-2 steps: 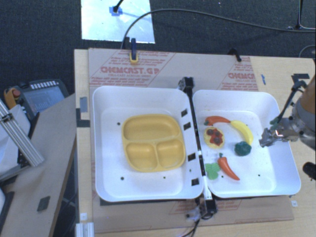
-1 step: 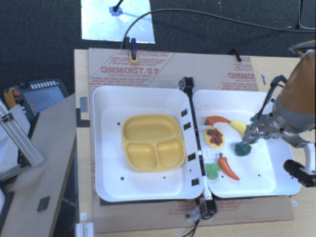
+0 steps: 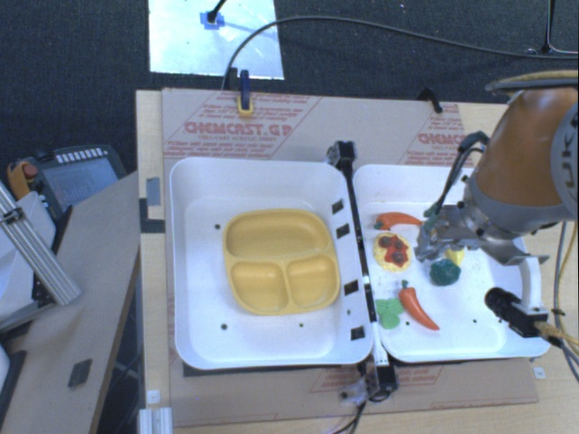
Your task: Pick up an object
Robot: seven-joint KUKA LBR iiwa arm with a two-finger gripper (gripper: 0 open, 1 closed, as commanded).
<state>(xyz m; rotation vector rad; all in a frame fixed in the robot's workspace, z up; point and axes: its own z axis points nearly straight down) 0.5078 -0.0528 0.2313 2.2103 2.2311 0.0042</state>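
Arm (image 3: 534,143) cut off; yellow toy (image 3: 454,256) perhaps half-hidden

A divided tray (image 3: 276,262) lies in the left bin (image 3: 194,242); toy foods (image 3: 394,251) cluster in the right bin's (image 3: 470,337) left half

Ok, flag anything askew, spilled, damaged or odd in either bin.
Nothing stands out. The yellow tray lies flat in the left bin. The toy foods, including the carrot and the pizza piece, lie loose in the right bin, none spilled over.
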